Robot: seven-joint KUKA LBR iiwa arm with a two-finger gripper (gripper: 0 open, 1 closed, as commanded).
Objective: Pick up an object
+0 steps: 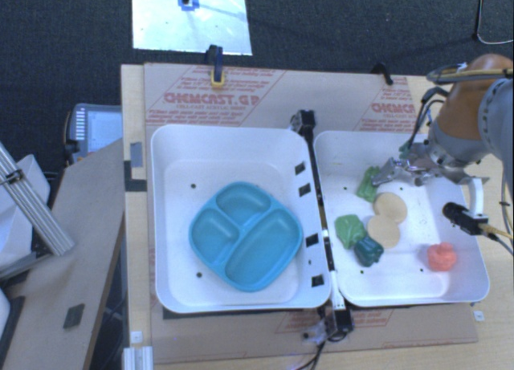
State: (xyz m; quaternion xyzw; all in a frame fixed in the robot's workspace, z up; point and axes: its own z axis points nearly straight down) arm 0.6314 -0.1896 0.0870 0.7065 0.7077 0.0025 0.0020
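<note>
I see the gripper (391,172) low over the right bin (474,284), at its upper left part, just beside a light green object (369,184) whose long axis runs up and down the view, tilted slightly. I cannot tell whether the metal fingers are apart or together; they blur against the white floor. Below lie two tan discs (388,218) overlapping, a green block (348,229) touching a dark teal piece (369,250), and a red-orange lump (441,257) apart to the right. The left bin (173,160) holds a blue divided plate (245,235). The board (265,91) under both bins reads "CHEMCAST GP" in red, partly hidden at the right.
</note>
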